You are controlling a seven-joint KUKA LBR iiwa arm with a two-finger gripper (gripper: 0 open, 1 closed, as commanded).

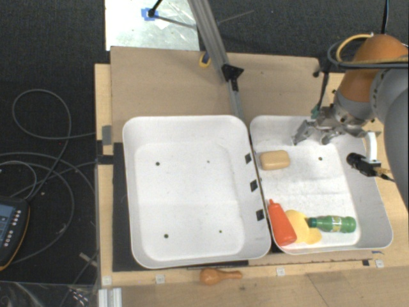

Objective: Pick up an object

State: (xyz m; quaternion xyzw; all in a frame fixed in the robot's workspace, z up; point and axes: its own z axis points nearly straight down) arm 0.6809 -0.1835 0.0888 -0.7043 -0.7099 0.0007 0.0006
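Two white bins sit on the desk; the open, empty tool (pixel 315 135) above the right bin (pixel 332 178) should centre over the tan block (pixel 275 160), then descend.

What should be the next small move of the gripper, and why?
Probably it should move toward the tan block and come down over it. The gripper hangs above the right bin's far end with nothing between its fingers, and that block lies nearest, apart from other items.

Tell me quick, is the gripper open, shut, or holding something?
Gripper: open, holding nothing, hanging over the far end of the right bin, apart from the tan block.
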